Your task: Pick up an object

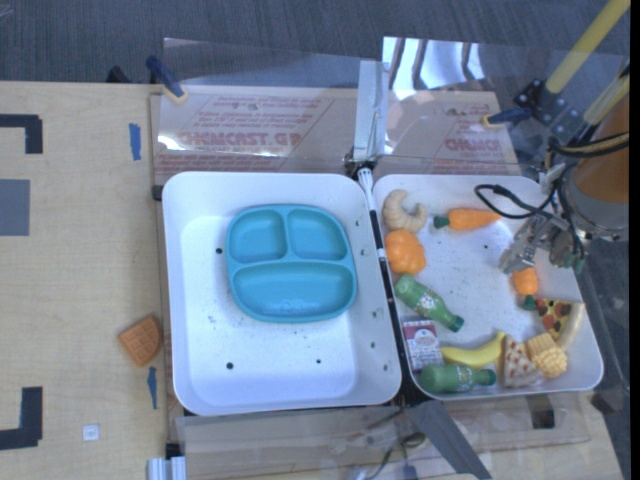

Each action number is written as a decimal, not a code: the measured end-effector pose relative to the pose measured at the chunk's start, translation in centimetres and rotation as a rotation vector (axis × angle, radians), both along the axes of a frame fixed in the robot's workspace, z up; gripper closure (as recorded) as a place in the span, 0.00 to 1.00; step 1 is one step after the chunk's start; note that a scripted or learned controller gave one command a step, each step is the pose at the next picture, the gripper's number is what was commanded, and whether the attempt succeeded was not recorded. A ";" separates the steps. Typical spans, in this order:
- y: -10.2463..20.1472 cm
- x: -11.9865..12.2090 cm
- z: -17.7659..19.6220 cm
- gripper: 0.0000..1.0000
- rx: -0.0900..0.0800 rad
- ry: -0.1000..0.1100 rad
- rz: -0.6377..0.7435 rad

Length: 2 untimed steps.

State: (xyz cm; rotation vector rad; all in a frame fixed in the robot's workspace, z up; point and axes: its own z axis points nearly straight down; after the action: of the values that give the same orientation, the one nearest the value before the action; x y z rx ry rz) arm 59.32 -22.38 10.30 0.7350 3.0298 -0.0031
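Observation:
The right bin (470, 268) holds several toy foods. My gripper (522, 255) hangs low over the bin's right side, just above and touching or nearly touching a small orange fruit (526, 282). A carrot (470, 219) lies to its upper left, and a pizza slice (556, 315) lies just below the fruit. Nothing is visibly held.
Also in the right bin: a croissant (403, 208), an orange pepper (405, 253), a green bottle (428, 303), a red can (422, 344), a banana (476, 352), corn (546, 353). The left bin (190, 298) holds a blue divided plate (290, 264). A waffle (141, 339) lies on the bench.

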 end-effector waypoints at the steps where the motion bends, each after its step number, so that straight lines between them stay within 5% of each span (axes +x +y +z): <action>1: 6.4 -0.2 14.9 1.00 0.005 0.002 -0.052; 2: 6.9 -4.8 3.3 1.00 0.006 0.024 0.251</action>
State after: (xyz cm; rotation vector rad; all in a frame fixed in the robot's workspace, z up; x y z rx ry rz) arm 54.50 -15.49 13.60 0.3525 3.1226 0.0017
